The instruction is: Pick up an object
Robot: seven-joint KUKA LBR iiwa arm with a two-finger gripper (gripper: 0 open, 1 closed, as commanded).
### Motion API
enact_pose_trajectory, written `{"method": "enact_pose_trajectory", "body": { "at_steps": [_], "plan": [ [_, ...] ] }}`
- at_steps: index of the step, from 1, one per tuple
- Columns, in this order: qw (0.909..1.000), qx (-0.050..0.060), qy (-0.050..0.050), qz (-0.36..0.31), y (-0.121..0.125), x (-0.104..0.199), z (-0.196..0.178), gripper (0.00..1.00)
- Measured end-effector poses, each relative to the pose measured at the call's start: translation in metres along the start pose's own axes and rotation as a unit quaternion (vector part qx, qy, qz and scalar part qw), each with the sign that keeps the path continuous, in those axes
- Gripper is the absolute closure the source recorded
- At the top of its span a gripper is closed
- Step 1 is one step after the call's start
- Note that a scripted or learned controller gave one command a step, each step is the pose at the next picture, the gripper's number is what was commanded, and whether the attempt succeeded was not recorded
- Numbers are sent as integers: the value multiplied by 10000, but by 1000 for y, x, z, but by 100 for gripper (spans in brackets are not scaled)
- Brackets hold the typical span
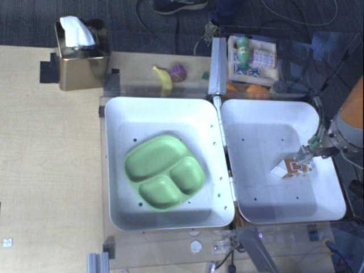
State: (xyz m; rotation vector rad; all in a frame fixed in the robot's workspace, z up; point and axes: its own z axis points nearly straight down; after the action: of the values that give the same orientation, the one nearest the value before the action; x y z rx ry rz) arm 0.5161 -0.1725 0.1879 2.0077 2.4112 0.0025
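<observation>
A small flat white and orange packet [291, 168] lies on the floor of the right bin [267, 198], toward its right side. My gripper [306, 155] reaches in from the right and is down at the packet's upper right edge, touching or just above it. A green divided plate [164, 171] lies in the left bin [119, 209].
Behind the bins lie a yellow banana [164, 77], a purple ball [178, 71], an orange object [257, 91] and a box of toys [252, 57]. A tissue box [79, 49] stands on the bench at the back left. A metal divider [225, 152] runs between the bins.
</observation>
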Motion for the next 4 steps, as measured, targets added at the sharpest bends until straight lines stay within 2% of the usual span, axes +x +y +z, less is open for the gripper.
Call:
{"method": "enact_pose_trajectory", "body": {
  "at_steps": [1,2,3,4],
  "plan": [
    [9945,1,2,1049,59,59,-28,100],
    [9961,-5,-3,884,59,52,-43,100],
    [9961,-4,-3,885,59,52,-43,0],
    [9976,-124,-66,682,4,14,74,0]
  ]
}}
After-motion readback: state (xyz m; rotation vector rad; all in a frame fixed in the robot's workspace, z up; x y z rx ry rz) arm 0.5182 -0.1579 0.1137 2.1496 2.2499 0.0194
